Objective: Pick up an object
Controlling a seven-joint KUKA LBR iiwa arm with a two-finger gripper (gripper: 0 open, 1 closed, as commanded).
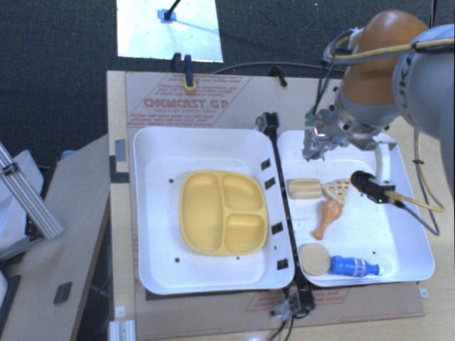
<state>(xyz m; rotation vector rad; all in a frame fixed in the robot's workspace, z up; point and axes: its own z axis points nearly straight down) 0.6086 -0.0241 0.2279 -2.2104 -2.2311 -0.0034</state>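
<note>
A: We log the gripper (315, 150) low over the back of the right bin (419, 251), nothing held. Fingers: we cannot tell whether they are apart or together from this angle.

B: Candidates all lie in that bin. Bun (304, 188) touching the waffle (337, 190), drumstick (328, 219) just below, cookie (315, 258) beside the bottle (353, 266) at the front.

A: We judge them light, stiff toy pieces, probably smooth plastic and prone to slipping.

B: We'd take the drumstick across its narrow shank. The bottle may roll; the cookie lies too flat.

A: The yellow plate (222, 212) sits in the left bin (156, 183).
</note>
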